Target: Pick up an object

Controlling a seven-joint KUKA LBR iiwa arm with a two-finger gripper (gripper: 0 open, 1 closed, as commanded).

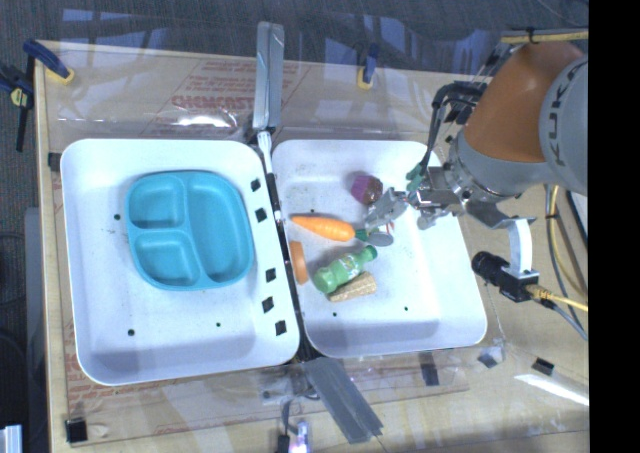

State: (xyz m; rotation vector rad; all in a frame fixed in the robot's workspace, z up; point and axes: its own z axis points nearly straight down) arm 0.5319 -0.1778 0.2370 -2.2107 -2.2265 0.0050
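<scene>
Clearly crowded: the gripper [385, 209] hangs low in the right bin [440, 311], and whether it has hold of anything cannot be told. The carrot [322, 228] lies just beside it, touching the green bottle [343, 268] beyond, so a grab could nudge both or miss the carrot.

The right bin [440, 316] has bare white floor along its near side and its far-left corner, with room to reach in. In its middle, a carrot [322, 228], a green bottle [343, 269], a purple ball [365, 187] and a tan wedge [354, 288] sit close together. In the left bin [90, 341], a blue divided tray [188, 228] fills the middle, with open floor around it.
</scene>
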